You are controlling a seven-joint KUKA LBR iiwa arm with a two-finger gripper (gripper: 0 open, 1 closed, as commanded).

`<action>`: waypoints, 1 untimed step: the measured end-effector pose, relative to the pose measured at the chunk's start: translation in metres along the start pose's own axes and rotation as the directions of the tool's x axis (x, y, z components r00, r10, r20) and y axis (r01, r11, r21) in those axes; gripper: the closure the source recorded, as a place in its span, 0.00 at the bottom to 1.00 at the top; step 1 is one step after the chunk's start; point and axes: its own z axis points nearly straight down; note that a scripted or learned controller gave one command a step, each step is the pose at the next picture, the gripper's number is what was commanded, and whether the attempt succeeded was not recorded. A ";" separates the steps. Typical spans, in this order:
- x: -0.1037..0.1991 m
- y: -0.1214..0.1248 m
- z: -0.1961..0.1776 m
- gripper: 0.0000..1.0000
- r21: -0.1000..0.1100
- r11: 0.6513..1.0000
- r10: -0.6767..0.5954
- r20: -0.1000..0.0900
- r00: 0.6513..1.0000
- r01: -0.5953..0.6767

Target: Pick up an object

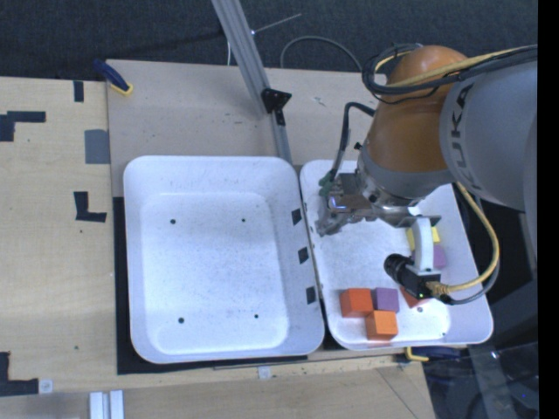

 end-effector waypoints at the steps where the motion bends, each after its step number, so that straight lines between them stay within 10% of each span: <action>1: 0.042 0.001 0.012 1.00 0.000 1.000 0.001 0.001 1.000 -0.001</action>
